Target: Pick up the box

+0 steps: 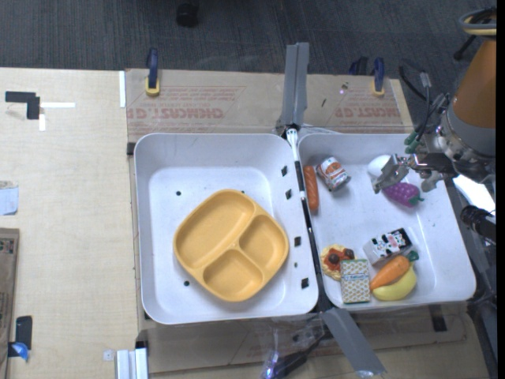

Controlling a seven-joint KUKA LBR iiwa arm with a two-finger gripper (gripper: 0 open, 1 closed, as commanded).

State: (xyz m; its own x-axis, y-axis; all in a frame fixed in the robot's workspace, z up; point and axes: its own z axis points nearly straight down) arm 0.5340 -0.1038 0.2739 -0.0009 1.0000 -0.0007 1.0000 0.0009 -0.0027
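1. You have not picked up the box (355, 281) yet; it lies flat at the near edge of the right bin (461, 235), just left of the banana (397, 287) and touching the carrot (392, 272).
2. Your gripper (410, 172) hovers far behind the box, above the purple grapes (403, 193); its fingers look spread, with nothing between them.
3. Behind the box lie a can (334, 173), a sausage (312, 189) and a small carton (387, 244).
4. The left bin (150, 212) holds a yellow divided plate (230, 245).

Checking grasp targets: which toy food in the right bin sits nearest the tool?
The purple grapes, just below the tool; the carrot and banana lie at the bin's near edge.
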